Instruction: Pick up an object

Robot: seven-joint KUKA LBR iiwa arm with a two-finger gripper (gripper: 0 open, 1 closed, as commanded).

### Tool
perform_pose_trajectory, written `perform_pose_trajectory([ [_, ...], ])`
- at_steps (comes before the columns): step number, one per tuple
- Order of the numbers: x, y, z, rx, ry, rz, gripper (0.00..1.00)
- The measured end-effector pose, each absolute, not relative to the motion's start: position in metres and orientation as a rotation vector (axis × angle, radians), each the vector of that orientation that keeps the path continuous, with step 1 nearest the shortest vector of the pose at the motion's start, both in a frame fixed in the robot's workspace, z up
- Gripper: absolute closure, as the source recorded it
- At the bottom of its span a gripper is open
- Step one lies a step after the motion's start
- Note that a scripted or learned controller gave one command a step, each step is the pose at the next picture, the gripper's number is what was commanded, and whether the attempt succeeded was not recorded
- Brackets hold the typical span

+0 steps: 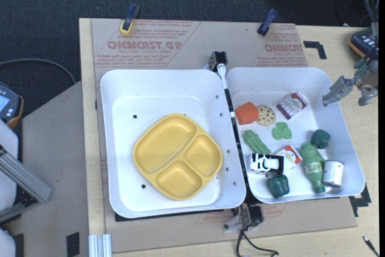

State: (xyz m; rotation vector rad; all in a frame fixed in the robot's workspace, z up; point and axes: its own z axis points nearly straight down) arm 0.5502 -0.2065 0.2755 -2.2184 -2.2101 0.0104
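Two glossy white bins (114, 129), compartmented yellow tray (177, 155)

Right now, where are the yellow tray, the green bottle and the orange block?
yellow tray (157, 147), camera view, upper-left compartment floor.
green bottle (313, 167), camera view, middle of its body.
orange block (246, 113), camera view, centre of its top face.

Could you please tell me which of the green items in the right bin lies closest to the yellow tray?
The long green pod-like piece, lying beside the divider. The green bottle, pepper, broccoli and leaf lie farther right.
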Motion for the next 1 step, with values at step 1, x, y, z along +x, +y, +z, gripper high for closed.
perform_pose_trajectory([
  [1,0.5523,-0.2059,0.2827,-2.222,-2.222,0.000,0.00],
])
